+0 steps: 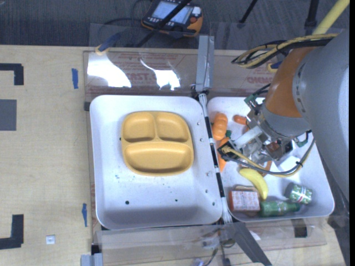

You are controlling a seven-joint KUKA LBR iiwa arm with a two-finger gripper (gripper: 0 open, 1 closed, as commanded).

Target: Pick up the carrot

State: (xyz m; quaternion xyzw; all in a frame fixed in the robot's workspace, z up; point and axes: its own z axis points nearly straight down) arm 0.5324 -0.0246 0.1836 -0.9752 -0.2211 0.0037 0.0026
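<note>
Nearest the camera, along the front wall of the right bin (pixel 324 206), a small red-and-white box (pixel 244 199), a green bottle (pixel 279 206) lying on its side and a green can (pixel 300 193) are found close together. Just behind them a yellow banana (pixel 255 181) lies on the bin floor.

In the left bin (pixel 105 165), a yellow divided plate (pixel 157 143) is seen near the middle, with two small compartments at the back and one long compartment at the front. Dark specks are scattered over the bin floor in front of it.

Above the middle of the right bin, the hand (pixel 259 148) is lowered among the objects, with the grey arm (pixel 327 87) and its orange band (pixel 285 87) reaching in from the right. Whether the hand is wide, narrow or holding anything cannot be told, since it is tangled with cables and clutter.

The carrot (pixel 240 119) is seen as a small orange piece toward the back of the right bin, just beside the hand's upper left. A larger orange vegetable (pixel 220 126) rests against the bin's left wall.

Farthest away, beyond the tabletop (pixel 44 121), a black handheld controller (pixel 171 14) lies on the floor.
</note>
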